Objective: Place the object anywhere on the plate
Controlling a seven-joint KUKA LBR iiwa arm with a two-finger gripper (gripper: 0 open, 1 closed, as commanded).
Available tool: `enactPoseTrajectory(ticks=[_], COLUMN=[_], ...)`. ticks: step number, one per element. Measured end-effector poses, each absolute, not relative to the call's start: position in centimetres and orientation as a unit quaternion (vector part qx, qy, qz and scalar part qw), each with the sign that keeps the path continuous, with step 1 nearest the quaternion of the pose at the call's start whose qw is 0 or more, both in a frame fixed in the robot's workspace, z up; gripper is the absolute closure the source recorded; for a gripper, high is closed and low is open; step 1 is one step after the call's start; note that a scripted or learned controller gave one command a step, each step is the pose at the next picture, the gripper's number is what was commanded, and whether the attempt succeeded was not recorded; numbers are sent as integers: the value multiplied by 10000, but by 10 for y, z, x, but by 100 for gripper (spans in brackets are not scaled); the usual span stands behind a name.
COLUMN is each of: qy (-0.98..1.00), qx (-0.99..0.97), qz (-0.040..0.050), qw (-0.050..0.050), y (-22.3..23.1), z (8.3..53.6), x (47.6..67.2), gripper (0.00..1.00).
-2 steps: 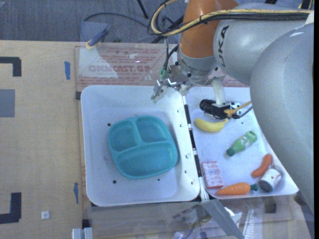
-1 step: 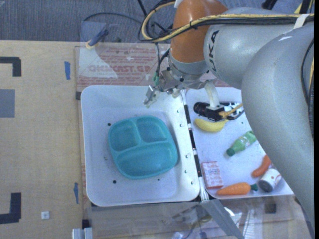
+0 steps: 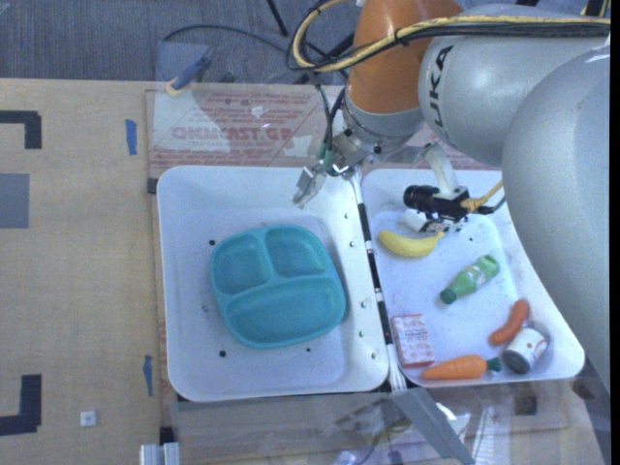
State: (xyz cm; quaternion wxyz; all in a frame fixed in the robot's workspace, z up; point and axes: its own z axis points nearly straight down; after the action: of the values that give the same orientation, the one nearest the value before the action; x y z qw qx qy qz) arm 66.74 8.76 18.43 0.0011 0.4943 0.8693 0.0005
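Your claw (image 3: pixel 308 184) hangs over the top right corner of the left bin (image 3: pixel 184 260), just above the teal plate (image 3: pixel 278 286); its two fingers look parted with nothing between them. The plate (three compartments, all bare) lies in the middle of that bin. In the right bin (image 3: pixel 552 352) you can see a banana (image 3: pixel 408 244), a green bottle (image 3: pixel 471 278), a carrot (image 3: pixel 455 367) and a small red packet (image 3: pixel 412 339), well apart from the plate.
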Motion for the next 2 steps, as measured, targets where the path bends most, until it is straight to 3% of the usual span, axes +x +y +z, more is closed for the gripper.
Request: enactPoseTrajectory(ticks=[1, 2], qy=[8234, 8520], qx=[5675, 5236], qz=[-4, 2], qw=[-9, 1], y=[149, 113], z=[87, 133], x=[667, 640], gripper=[0, 0])
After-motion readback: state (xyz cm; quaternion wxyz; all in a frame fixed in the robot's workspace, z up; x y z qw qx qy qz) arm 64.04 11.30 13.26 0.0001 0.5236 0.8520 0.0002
